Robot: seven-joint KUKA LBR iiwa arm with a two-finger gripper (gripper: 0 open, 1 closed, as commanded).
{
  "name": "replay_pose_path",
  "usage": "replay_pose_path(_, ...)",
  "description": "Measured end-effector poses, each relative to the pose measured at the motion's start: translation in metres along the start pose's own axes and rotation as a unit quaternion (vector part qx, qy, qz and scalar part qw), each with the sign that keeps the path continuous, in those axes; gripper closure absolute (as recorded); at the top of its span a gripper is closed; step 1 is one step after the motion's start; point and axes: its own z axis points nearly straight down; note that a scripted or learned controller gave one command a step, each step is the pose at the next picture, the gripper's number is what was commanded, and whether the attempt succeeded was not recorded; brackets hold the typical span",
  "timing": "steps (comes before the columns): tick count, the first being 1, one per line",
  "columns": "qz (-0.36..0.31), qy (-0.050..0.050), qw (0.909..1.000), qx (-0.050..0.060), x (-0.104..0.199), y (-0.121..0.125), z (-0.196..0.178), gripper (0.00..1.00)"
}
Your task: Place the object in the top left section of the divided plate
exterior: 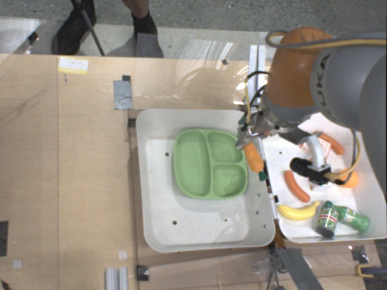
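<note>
A light green divided plate [193, 165] lies in the left white bin [157, 222], with one long section on its left and two smaller ones on its right. My gripper [247, 142] hangs over the plate's upper right rim, close to the wall between the two bins. It is shut on the top end of an orange carrot [253, 158]. The carrot hangs tilted down and to the right, its green tip above the bin's right wall, and it does not rest in any plate section.
The right bin [363, 237] holds a red sausage [297, 186], a banana [297, 211], a green bottle [342, 218], another sausage [333, 142] and an orange piece [350, 180]. The arm's orange band and grey body cover that bin's upper part. Bare wooden bench lies to the left.
</note>
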Motion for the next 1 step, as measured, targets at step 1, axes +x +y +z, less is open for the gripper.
replay_pose_path(1, 0.000, 0.000, 1.0000, 0.000, 0.0002, 0.0000, 0.0002, 0.00)
